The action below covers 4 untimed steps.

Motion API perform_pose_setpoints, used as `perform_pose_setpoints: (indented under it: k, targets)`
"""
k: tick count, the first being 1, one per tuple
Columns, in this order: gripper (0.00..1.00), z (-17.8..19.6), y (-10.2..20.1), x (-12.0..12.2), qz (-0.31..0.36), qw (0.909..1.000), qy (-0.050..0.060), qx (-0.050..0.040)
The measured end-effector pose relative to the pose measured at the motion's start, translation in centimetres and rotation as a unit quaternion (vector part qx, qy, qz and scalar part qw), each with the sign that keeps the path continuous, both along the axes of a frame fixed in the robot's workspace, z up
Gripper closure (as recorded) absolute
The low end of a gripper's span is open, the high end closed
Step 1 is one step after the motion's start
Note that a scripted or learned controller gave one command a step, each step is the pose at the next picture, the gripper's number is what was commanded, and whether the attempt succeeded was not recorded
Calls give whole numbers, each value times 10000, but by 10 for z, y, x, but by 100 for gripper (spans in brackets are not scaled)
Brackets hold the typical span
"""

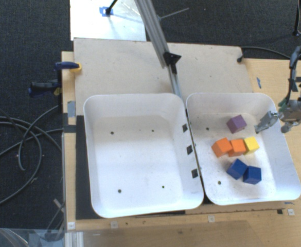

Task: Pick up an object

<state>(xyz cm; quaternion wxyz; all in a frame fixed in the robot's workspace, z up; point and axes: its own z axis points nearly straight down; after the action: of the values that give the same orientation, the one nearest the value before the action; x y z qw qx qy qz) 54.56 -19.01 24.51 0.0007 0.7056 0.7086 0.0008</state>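
The right bin (pixel 289 189) holds several small cubes. A purple cube (pixel 236 123) lies toward the back. Two orange cubes (pixel 222 147) (pixel 237 146) and a yellow cube (pixel 251 144) sit in a row at the middle. Two blue cubes (pixel 236 168) (pixel 252 174) touch each other nearer the front. My gripper (pixel 271 128) hangs over the right bin's right side, to the right of the purple cube and above the yellow one. It is open, with nothing between its fingers.
The left bin (pixel 88 138) stands beside the right one, with black clips along their shared wall. A slanted metal pole (pixel 155 30) crosses the back of the bench. Cables (pixel 21 138) lie on the floor to the left.
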Motion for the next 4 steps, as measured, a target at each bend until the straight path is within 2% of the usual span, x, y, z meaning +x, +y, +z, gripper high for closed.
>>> perform_pose_setpoints:
  k: [1, 2, 3, 4]
  targets:
    - [0, -126, 6, 18, -7, 10000, -9, 8]
    - [0, -155, 42, 71, 34, 10000, -19, 0]
    - [0, -155, 62, 3, -19, 10000, 30, 7]
    - [0, -153, 85, -42, -21, 10000, -26, 3]
